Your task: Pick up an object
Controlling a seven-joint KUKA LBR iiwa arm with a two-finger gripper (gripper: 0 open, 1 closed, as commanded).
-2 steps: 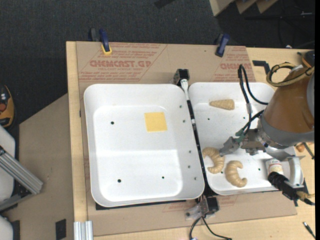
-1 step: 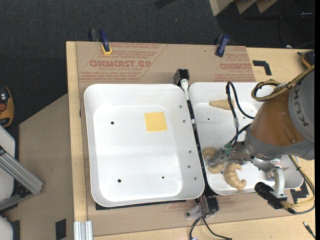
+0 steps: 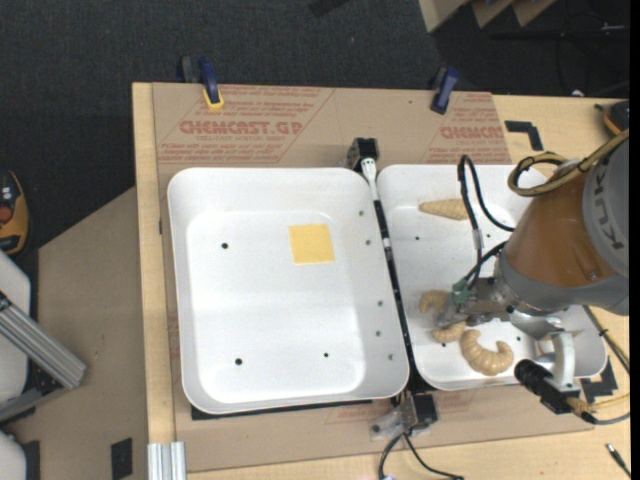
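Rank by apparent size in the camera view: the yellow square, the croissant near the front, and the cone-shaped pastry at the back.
1. yellow square
2. croissant, slightly smaller
3. cone-shaped pastry, thinnest; being farther from the camera may shrink it a little.

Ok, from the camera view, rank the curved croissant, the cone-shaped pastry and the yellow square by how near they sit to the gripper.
1. Curved croissant: right bin, just below-right of the gripper.
2. Cone-shaped pastry: top of the right bin.
3. Yellow square: left bin, farthest.
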